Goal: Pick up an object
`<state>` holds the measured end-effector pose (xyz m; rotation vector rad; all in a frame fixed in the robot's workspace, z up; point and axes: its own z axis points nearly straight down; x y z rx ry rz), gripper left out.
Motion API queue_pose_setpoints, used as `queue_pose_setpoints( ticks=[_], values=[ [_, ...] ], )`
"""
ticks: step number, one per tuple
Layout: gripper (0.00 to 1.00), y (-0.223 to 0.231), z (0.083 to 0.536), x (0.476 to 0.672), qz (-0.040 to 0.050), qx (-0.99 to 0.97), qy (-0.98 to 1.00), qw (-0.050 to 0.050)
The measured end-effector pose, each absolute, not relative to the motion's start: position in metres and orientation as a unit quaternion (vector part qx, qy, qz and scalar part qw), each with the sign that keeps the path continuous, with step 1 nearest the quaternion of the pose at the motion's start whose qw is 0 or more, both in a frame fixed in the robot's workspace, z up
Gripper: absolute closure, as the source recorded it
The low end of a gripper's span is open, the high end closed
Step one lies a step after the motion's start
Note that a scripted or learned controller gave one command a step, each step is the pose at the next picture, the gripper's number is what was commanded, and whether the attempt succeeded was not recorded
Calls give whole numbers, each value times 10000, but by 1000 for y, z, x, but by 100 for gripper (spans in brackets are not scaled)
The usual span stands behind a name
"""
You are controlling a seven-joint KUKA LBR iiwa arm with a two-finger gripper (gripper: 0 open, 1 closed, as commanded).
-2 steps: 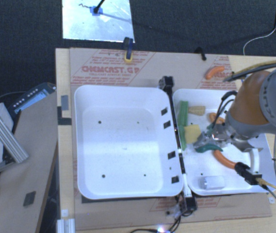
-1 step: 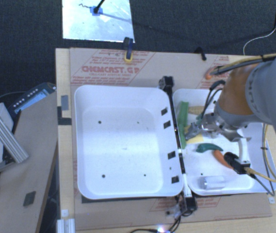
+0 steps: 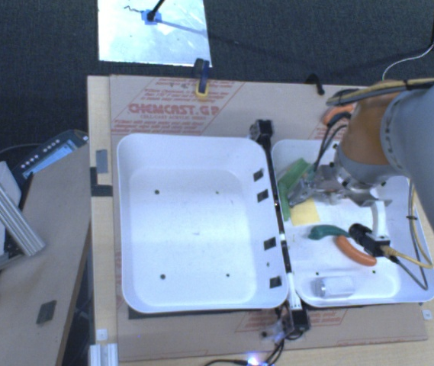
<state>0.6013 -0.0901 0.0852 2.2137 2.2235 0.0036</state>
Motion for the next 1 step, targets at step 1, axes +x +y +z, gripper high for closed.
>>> queue_pose_setpoints(
  ticks=[1],
  values=[
    [0, -135, 84, 505, -24, 7094, 7048, -24]
  ],
)
